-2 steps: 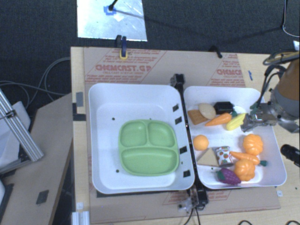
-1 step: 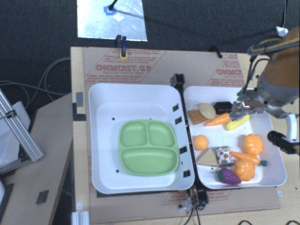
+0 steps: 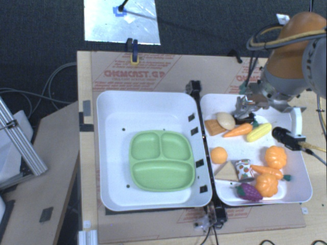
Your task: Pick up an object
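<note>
The right bin (image 3: 301,188) holds several toy foods. At its far side lie a beige potato-like piece (image 3: 225,120), a tan cracker (image 3: 213,127), a carrot (image 3: 238,131) and a yellow corn cob (image 3: 259,131). My gripper (image 3: 246,109) hangs low over the bin's far part, just right of the beige piece and above the carrot and the corn. Nothing can be seen held in it. The grey arm with its orange band (image 3: 301,32) reaches in from the upper right.
Nearer in the right bin lie an orange ball (image 3: 218,154), a small pumpkin (image 3: 276,157), a little can (image 3: 243,169), a second carrot (image 3: 268,171), another orange fruit (image 3: 266,186) and purple grapes (image 3: 249,191). A green divided plate (image 3: 162,160) sits in the left bin (image 3: 115,116).
</note>
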You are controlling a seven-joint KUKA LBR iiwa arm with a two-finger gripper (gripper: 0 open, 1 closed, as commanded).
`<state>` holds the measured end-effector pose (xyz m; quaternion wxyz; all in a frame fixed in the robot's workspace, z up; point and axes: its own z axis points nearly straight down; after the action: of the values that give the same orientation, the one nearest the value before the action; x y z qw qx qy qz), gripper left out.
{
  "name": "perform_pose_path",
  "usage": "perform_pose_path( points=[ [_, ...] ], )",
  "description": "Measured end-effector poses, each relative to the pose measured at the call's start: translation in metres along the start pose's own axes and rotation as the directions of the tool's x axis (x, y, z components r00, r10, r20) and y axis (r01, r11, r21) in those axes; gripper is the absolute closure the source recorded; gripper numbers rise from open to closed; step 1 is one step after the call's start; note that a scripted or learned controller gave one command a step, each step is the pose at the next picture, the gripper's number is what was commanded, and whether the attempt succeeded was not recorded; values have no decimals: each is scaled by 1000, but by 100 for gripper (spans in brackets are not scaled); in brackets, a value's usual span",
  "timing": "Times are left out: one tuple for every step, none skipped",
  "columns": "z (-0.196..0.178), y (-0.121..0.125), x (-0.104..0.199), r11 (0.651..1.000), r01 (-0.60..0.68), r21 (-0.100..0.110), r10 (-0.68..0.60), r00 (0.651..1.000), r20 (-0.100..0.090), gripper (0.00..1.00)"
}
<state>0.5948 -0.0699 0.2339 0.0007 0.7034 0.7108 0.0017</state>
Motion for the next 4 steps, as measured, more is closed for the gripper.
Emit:
perform_pose_path(
  points=[
    [20,3,-3,1000,-5,4,5,1000,2,100],
    [17,-4,3,1000,-4,4,4,1000,2,100],
    [1,3,-8,1000,-8,1,8,1000,2,100],
    [18,-8,0,1000,-8,5,8,1000,2,100]
  ],
)
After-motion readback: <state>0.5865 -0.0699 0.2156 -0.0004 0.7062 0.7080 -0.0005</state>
